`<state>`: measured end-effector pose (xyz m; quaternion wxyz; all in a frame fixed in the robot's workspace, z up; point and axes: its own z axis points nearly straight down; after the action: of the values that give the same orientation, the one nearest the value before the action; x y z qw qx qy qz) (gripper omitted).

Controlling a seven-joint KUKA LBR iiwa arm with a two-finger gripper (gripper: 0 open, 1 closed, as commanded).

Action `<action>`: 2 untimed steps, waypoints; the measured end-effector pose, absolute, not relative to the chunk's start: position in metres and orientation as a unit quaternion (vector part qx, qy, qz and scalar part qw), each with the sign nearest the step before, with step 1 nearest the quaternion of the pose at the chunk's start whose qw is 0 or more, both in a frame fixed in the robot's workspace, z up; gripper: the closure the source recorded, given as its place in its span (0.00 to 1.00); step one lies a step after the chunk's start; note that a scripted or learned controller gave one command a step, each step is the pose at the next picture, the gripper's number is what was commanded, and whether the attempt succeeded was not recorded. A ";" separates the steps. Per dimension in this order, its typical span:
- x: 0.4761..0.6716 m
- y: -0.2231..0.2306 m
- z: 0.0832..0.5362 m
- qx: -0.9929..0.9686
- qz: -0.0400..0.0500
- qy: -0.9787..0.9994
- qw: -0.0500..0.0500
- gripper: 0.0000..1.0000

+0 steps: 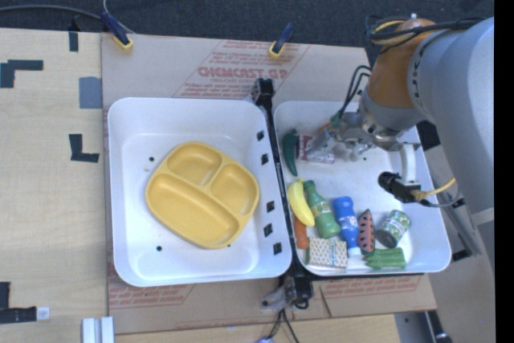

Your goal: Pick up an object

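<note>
On the left, the first white bin [120,197] held a yellow divided plate [202,193], lying flat near its middle. Across the black divider, the right bin [438,249] carried the pickable things, mostly packed along its near-left corner: a green pepper [288,152] up by the wall, a banana [300,203], a green bottle [320,210] and a blue bottle [346,221] touching side by side, a patterned packet [328,253], a watermelon slice [366,230], a tin can [392,228] and a green piece [386,259] at the front edge. The pincer [325,144] hung low over the bin's far part, at a small red-and-white item I could not identify; whether it was released or clenched I could not tell, the metalwork blurring together there. My worry was a miss: the pincer sat close to the divider and the pepper, so a descent might nudge the pepper or scrape the wall, and so small an item could slip out on lifting.
</note>
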<state>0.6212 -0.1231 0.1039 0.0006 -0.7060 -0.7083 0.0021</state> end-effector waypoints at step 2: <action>0.621 -0.123 0.113 -0.706 0.002 -0.708 0.001 0.00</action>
<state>0.6210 -0.1226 0.1131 0.0011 -0.7057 -0.7085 0.0025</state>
